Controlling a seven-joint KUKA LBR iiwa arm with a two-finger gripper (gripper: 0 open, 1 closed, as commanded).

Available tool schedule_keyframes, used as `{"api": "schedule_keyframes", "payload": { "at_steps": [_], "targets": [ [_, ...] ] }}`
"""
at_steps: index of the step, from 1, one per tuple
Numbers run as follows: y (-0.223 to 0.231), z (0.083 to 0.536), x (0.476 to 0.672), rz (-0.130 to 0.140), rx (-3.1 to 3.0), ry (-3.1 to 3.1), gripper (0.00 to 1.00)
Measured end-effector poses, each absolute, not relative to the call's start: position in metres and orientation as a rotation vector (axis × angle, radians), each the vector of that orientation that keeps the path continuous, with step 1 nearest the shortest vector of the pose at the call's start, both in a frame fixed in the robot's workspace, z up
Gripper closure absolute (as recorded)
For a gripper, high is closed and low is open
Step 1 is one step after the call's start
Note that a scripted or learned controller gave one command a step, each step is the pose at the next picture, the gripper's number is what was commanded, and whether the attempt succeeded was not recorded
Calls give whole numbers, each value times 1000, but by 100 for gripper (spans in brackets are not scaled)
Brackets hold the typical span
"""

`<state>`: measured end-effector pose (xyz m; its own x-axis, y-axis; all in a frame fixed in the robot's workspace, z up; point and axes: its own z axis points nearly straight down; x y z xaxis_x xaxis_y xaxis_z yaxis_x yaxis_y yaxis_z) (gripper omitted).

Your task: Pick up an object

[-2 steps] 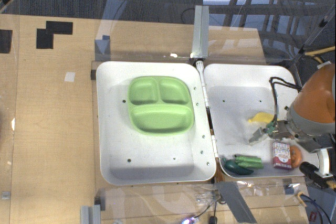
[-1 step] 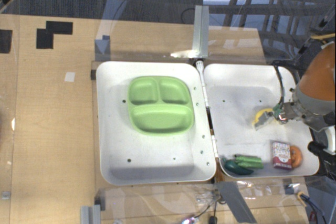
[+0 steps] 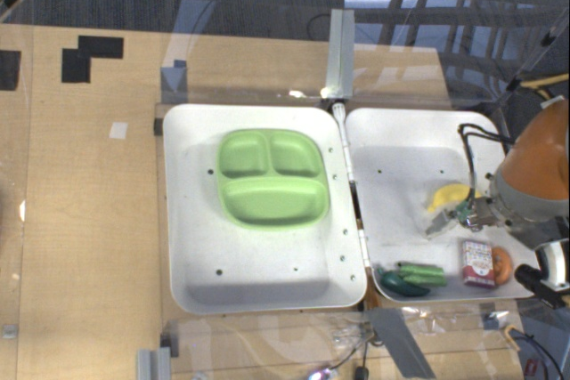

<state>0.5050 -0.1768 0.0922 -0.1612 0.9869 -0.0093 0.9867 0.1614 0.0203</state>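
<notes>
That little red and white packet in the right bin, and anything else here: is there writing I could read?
Small red and white packet: print too blurred to read.
Black block-shaped marks on the wooden bench: shapes, no letters.
No other text is legible.

A yellow banana-shaped piece [image 3: 448,195] is seen lying flat just to the left of the end effector [image 3: 456,216], touching or nearly touching it. Below the end effector, a small red-and-white packet [image 3: 477,263] is laid upright-looking against a round orange-brown item [image 3: 502,264], the two touching. Further down and to the left of the end effector, a dark green vegetable [image 3: 403,283] and a lighter green stick [image 3: 421,271] are found lying side by side.
</notes>
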Motion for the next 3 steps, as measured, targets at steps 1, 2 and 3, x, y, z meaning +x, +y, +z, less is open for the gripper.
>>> {"api": "schedule_keyframes", "payload": {
  "at_steps": [1,2,3],
  "targets": [
    [-205,92,555,6,2024,2390,0],
    [-205,90,598,7,1798,2560,0],
    [-204,89,667,-1,1885,2520,0]
  ]
}}
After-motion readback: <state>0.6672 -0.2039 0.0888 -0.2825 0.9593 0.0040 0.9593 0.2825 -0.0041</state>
